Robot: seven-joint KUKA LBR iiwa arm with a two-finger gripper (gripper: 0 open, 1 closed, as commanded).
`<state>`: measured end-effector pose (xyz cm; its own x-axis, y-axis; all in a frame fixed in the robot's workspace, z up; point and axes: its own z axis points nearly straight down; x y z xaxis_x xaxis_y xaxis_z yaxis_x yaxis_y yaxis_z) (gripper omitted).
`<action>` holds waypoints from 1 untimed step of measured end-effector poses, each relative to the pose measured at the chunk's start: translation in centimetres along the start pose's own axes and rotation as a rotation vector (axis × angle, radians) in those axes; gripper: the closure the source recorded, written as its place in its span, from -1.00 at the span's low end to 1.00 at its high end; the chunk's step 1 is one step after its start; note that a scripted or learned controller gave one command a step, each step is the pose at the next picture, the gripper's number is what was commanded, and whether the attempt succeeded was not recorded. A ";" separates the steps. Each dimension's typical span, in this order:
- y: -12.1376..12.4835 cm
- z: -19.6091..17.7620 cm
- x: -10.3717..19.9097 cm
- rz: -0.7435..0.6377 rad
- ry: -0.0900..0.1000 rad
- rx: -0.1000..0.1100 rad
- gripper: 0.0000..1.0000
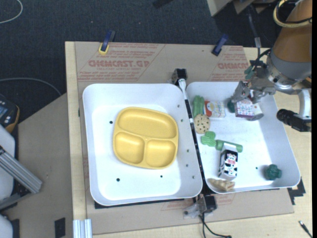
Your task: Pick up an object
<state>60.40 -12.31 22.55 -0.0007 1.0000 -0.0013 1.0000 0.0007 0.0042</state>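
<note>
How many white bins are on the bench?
2. The left bin holds a yellow divided plate; the right bin holds the small toys, under the gripper.

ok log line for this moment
arm: over right bin far end | gripper: above small packet | yellow divided plate: left bin

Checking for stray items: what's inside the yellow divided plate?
Nothing lies in the yellow divided plate's three compartments. It rests in the left bin; the bin floor beneath it is covered.

Dark grey carpet floor [74,14] with a thin looping cable [12,8], around a brown board-topped bench [148,58].
</note>
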 end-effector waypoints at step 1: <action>-2.0 -0.2 5.6 -0.004 0.004 0.008 1.00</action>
<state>58.44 -6.76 22.76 -0.0044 1.0000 0.0023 1.0000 0.0044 -0.0037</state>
